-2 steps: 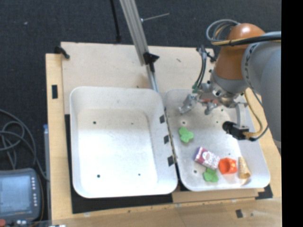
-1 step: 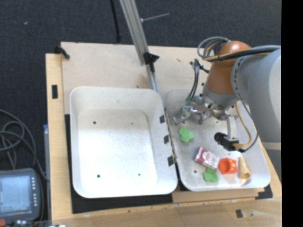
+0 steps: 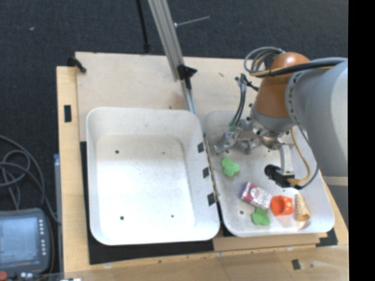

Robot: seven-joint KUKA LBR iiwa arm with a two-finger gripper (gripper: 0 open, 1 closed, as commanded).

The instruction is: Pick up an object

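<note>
My gripper hangs low over the far left part of the right bin, under the orange wrist band. Its fingers stand open, with nothing between them. A green lobed piece lies on the bin floor just in front of the fingertips, apart from them. Nearer the front of the bin lie a pink and maroon packet, an orange block, a second green piece and a tan cone.
The left bin stands beside the right one, sharing a wall with black clips. A slanted metal pole rises behind the bins. A black cable plug hangs off the arm over the right bin.
</note>
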